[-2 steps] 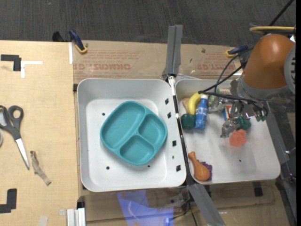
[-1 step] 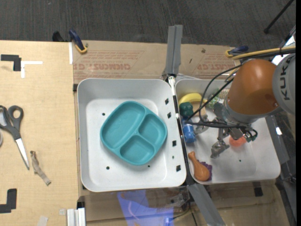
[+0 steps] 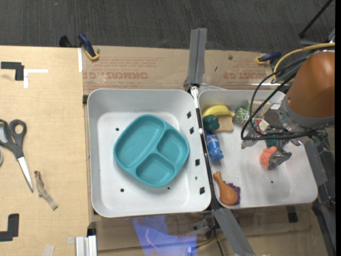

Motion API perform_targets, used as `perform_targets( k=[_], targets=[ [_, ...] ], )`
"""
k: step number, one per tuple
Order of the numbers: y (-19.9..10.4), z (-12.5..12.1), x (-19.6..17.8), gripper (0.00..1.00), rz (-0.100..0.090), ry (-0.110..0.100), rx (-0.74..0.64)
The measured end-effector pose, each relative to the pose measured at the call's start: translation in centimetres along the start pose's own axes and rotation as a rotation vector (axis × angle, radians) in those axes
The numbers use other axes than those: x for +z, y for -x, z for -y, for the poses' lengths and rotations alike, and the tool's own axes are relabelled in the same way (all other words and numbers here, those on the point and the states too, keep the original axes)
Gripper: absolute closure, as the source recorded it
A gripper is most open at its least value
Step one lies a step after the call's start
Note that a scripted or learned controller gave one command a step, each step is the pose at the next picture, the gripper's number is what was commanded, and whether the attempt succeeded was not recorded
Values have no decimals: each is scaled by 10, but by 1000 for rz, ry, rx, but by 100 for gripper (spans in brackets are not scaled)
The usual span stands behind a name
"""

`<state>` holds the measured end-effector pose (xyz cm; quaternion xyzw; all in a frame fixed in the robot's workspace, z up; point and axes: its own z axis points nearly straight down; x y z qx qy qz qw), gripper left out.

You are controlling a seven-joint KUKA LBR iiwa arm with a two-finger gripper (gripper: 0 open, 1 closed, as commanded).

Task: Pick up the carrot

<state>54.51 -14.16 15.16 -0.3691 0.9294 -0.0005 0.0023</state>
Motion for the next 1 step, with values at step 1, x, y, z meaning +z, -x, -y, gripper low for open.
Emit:
perform_targets(
  k=[1],
  targets=[
    [-46,39,55,0,-2,1,362]
  ],
)
